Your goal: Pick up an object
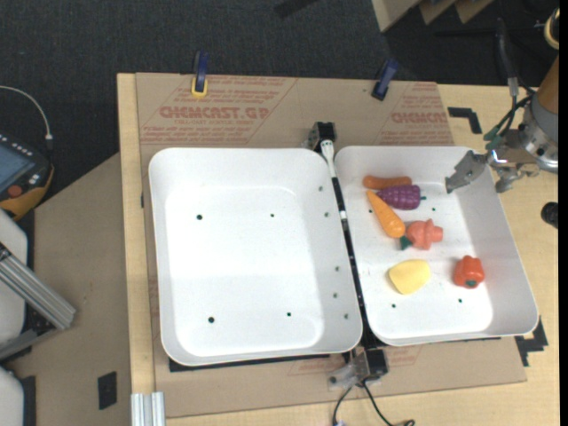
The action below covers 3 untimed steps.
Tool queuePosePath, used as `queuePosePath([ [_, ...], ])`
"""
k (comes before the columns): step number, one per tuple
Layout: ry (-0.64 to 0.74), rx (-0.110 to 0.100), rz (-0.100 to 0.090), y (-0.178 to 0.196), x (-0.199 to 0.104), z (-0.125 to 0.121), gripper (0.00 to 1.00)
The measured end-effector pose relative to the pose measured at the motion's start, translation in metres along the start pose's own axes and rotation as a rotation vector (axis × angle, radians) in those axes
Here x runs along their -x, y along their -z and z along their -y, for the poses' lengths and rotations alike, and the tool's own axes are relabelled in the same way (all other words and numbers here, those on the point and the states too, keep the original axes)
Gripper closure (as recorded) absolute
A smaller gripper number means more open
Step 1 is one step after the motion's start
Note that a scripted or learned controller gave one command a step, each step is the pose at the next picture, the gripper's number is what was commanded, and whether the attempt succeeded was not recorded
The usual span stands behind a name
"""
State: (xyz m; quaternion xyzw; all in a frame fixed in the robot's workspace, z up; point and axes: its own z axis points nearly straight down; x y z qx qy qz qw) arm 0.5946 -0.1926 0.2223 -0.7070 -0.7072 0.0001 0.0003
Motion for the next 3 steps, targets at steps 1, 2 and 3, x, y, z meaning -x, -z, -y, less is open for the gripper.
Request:
queuePosePath([
  [1,-0.001,-0.009,-0.004,-0.047,-0.025,0.073,0.0],
  [2,0.0,0.004,0.002,-0.033,-0.023,0.068,1.0],
  [3,-0.005,0.004,0.004,0.014,0.024,0.117,1.0],
])
